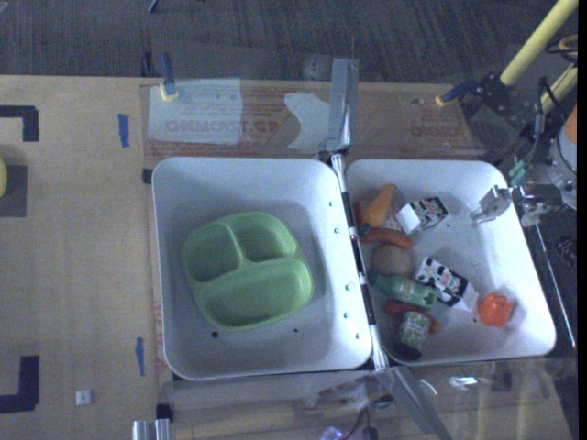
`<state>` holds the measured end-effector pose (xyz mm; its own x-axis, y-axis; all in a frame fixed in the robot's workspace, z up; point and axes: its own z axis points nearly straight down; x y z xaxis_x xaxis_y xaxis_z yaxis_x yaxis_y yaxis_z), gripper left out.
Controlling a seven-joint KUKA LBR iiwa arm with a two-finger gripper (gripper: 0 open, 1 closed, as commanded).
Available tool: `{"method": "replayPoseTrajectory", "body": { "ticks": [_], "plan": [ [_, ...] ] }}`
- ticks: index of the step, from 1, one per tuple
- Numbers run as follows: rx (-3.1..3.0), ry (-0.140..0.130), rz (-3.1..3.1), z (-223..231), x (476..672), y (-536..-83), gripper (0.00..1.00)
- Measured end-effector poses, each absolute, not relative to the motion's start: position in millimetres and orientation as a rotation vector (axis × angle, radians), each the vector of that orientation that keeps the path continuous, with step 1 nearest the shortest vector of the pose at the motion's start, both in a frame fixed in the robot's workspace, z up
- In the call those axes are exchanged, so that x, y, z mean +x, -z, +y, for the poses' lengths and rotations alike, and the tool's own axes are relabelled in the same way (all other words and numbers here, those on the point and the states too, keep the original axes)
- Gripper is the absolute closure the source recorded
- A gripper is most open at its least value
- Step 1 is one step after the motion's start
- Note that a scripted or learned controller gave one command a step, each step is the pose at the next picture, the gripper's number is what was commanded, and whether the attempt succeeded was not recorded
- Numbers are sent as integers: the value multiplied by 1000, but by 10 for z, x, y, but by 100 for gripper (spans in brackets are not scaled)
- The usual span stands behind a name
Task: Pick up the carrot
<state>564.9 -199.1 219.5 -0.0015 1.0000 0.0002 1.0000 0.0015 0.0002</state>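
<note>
The carrot (378,206), an orange tapered piece, lies in the right bin (514,337) near its upper left corner, against the divider. My gripper (493,205) hangs over the upper right part of the same bin, well to the right of the carrot and apart from it. Nothing shows in its grasp. A small white carton (425,214) lies between the carrot and the gripper.
Below the carrot lie a red-orange long piece (390,238), a brown round piece (391,260), a green bottle (404,290), a cow-patterned carton (442,280), a dark can (413,330) and an orange fruit (495,309). The left bin (174,200) holds a green divided plate (246,269).
</note>
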Motion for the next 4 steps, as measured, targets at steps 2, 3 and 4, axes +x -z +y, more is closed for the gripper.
{"method": "replayPoseTrajectory", "body": {
  "ticks": [2,3,4],
  "plan": [
    [-2280,3,-2166,-1532,5485,-1007,100],
    [-2527,-1,-1867,-985,5241,-2428,100],
    [-2534,-3,-1852,-849,4791,-2476,100]
  ]
}}
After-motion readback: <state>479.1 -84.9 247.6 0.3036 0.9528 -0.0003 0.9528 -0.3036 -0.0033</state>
